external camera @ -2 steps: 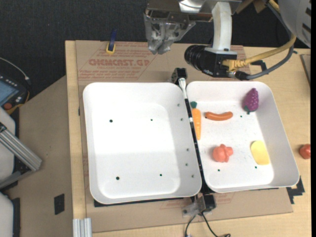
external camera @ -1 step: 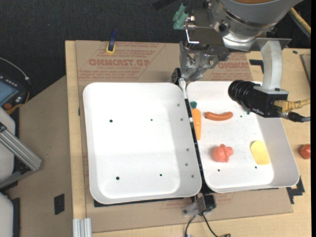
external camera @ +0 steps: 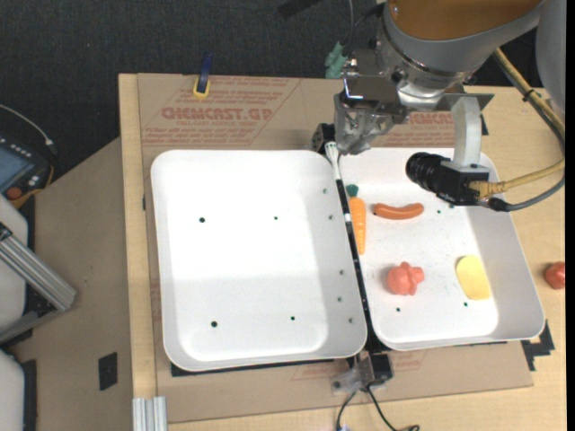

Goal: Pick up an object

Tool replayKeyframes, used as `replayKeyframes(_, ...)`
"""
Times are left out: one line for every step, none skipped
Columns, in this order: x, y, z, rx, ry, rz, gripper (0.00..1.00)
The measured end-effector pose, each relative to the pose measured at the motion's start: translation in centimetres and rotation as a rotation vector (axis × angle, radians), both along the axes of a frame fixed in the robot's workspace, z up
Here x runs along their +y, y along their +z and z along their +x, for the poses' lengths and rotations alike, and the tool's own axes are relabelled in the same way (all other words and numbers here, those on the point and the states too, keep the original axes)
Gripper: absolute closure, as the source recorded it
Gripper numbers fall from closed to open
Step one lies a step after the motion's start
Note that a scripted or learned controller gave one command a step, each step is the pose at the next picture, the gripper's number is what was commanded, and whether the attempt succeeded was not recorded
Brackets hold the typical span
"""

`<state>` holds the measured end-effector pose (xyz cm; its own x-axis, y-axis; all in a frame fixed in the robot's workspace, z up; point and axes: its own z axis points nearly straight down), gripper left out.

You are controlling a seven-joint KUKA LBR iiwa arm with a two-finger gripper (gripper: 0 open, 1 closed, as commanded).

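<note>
You have a brown cardboard sheet (external camera: 234, 106) printed with red lettering under two shallow white plastic bins. The left bin (external camera: 180, 330) and the right bin (external camera: 517, 308) meet along a dark seam. The grey arm with its orange band (external camera: 467, 3) comes in at the upper right and hangs over the far left corner of the right bin. A black cylindrical camera module (external camera: 440, 178) with a yellowish cable juts from the wrist over that bin's far side.

The gripper (external camera: 358, 137) points down at the bin's far left corner, near the seam; you cannot tell from here how it is set, and nothing shows in it.

Nearest to it, just below along the seam, lies an orange carrot with a green tip (external camera: 358, 221). Right of that lies a reddish-orange curved sausage (external camera: 397, 210). Further toward you sit a pale yellow oval piece (external camera: 473, 277) and a lumpy red-pink strawberry-like toy (external camera: 404, 277). A small red object (external camera: 555, 275) rests outside the bin on the cardboard at right.
</note>
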<state>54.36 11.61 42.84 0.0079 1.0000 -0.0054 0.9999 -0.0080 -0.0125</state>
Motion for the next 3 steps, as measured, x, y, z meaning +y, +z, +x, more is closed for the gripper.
replayKeyframes(-4.9,-9.2,4.6,-0.001,0.001,0.001,1.0)
replayKeyframes(-8.5,-16.8,12.4,-0.008,0.003,0.003,1.0)
replayKeyframes(-13.0,3.6,12.4,-0.035,0.004,0.002,1.0)
